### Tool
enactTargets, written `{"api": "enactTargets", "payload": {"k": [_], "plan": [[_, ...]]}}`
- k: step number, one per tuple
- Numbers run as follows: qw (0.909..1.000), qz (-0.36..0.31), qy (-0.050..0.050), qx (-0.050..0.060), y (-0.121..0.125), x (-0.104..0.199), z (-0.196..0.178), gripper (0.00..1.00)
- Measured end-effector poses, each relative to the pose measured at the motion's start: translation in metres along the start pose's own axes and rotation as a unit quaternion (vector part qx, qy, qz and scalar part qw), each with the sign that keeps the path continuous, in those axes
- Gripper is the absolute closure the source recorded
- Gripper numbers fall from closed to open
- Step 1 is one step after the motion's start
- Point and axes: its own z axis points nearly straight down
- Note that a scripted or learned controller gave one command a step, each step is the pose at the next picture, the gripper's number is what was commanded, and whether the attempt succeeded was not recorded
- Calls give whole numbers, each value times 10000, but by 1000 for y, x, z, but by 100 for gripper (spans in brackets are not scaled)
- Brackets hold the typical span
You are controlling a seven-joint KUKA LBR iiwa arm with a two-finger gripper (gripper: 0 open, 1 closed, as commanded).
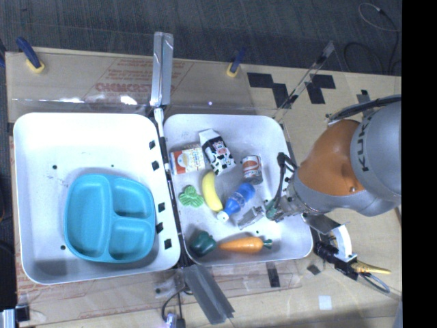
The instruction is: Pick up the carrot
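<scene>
Your grey arm (pixel 369 166) reached in from the right, its orange band bulging over the right bin (pixel 290 149), wrist angled down toward the bin's lower right. You could not tell how far the hand (pixel 263 212) was open; nothing showed between its fingers. The carrot (pixel 240 244), smooth and tapered, lay along the bin's near wall, lengthwise left-right, just below the hand.

Desk (pixel 82 74): brown board top with faint red print.
On it, left: white bin (pixel 27 183).
On it, right: second white bin (pixel 273 132), touching the first.
Back edge: blue clamps (pixel 30 53), one with a yellow tip.
</scene>
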Motion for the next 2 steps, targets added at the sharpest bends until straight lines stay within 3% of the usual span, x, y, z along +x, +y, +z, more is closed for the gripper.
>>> {"api": "enactTargets", "payload": {"k": [1,2], "plan": [[9841,-1775,-4,-4,-1,-4,9,0],[9214,-3886,-28,-31,2,-3,7,0]]}}
